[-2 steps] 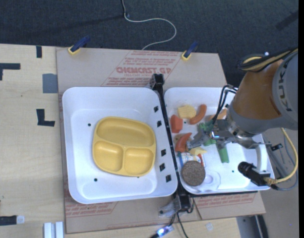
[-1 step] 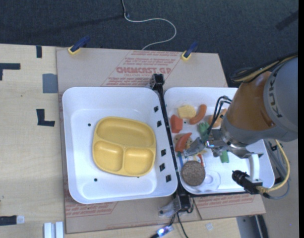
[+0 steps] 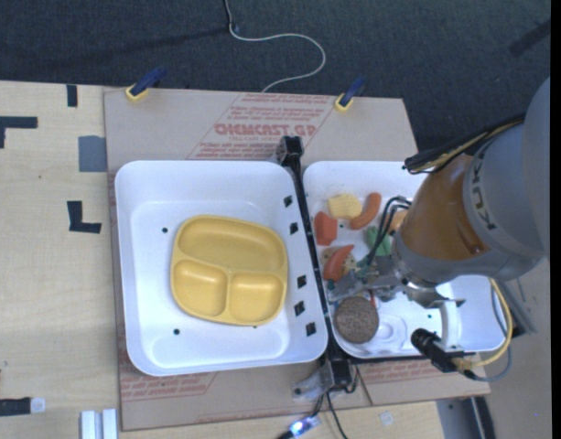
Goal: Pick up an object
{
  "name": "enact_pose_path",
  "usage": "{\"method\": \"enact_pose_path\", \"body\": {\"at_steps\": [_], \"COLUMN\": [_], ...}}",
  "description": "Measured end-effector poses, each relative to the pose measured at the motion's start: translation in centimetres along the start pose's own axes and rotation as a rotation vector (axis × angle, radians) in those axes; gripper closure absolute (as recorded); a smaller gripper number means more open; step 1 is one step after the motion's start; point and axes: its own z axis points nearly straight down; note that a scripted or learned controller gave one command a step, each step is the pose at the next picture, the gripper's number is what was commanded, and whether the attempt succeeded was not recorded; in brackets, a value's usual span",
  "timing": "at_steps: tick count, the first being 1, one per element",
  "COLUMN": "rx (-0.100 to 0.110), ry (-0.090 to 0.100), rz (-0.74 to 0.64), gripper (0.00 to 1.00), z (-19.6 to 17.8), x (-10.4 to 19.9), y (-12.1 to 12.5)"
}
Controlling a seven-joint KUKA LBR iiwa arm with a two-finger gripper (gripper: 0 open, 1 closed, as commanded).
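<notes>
Low over the right bin, the gripper sits among toy food; whether its fingers are parted cannot be told. A brown round piece lies just at its 7 o'clock, a sausage at 12, the arm stretching toward 2; a yellow divided plate fills the left bin.

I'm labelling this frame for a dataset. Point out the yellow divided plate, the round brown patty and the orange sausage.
Yellow plastic divided plate [image 3: 229, 269]: camera view, centre ridge.
Round brown speckled patty [image 3: 356, 319]: camera view, top face.
Orange sausage [image 3: 367, 210]: camera view, mid-length.
</notes>
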Motion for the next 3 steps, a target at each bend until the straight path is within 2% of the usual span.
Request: {"method": "enact_pose_path", "body": {"at_steps": [1,2,3], "rx": [0.0,-0.009,-0.008], "ry": [0.001,-0.001,-0.001], "rz": [-0.001,-0.001,-0.002], "gripper": [1.0,1.0,1.0], "z": [-1.2,-7.4,-11.8], "x": [0.1,0.0,0.6], "y": [0.0,-0.1,0.3]}}
